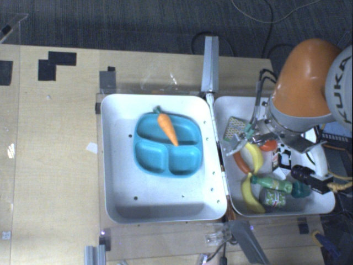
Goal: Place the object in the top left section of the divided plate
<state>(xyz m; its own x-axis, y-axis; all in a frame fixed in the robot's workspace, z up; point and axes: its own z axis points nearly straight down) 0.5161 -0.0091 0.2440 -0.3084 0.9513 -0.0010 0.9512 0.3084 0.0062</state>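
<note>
A blue divided plate (150, 151) lies in the left white bin (118, 192). An orange carrot (167, 129) with a green top rests on the plate, slanting from the plate's upper rim down to the middle divider. My gripper (241, 138) hangs low over the upper left part of the right bin (322, 204), just above a yellow banana (256, 155) and a red sausage (241, 162). The arm's orange band (305, 77) sits above it and hides part of that bin.
The right bin also holds a second banana (249, 195), a green bottle (274, 184), a dotted card (236, 127), a red piece (268, 145) and a dark teal item (301, 190). A metal bar (210, 65) stands behind the bins' shared edge.
</note>
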